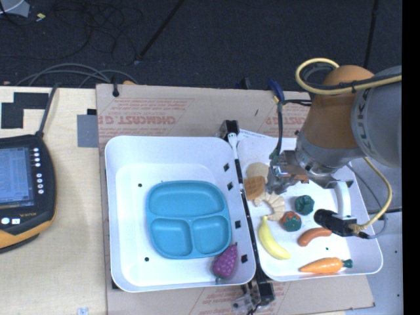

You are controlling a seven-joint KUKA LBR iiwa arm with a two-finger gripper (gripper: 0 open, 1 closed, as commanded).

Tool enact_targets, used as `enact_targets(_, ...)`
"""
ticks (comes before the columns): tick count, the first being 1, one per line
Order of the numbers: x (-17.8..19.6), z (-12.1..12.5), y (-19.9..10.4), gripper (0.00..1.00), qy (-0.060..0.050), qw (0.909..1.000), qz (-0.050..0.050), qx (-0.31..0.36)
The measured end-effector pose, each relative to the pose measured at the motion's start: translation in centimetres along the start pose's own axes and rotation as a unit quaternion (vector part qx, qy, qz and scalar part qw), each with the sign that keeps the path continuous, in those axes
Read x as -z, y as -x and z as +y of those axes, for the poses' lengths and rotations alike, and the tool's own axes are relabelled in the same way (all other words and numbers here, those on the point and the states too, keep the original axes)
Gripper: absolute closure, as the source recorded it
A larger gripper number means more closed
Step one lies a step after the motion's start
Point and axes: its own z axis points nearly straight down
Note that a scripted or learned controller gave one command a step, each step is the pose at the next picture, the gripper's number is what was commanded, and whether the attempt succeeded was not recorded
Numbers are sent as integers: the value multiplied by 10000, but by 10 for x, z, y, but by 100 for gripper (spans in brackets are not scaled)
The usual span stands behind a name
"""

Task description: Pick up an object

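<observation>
Hovering over right bin (367,258) beside bread slice (254,188): pincer (281,178), grip state unclear.

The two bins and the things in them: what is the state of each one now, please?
Blue tray: flat in the left bin, its compartments bare.
Purple grapes: in left bin, beside the tray's corner.
Banana: lying in the right bin.
Carrot: lying near the front wall.
Sausage: lying flat.
Tomato: resting by the banana.
Hand: low over the right bin.
</observation>
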Motion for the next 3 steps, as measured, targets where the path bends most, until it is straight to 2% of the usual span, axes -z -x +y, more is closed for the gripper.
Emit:
enact_targets(1,85,-10,-14,100,68,10000,-2,-15)
enact_targets(2,20,4,-57,100,7,10000,2,-10)
enact_targets(3,180,-29,-12,100,104,9999,-11,-37)
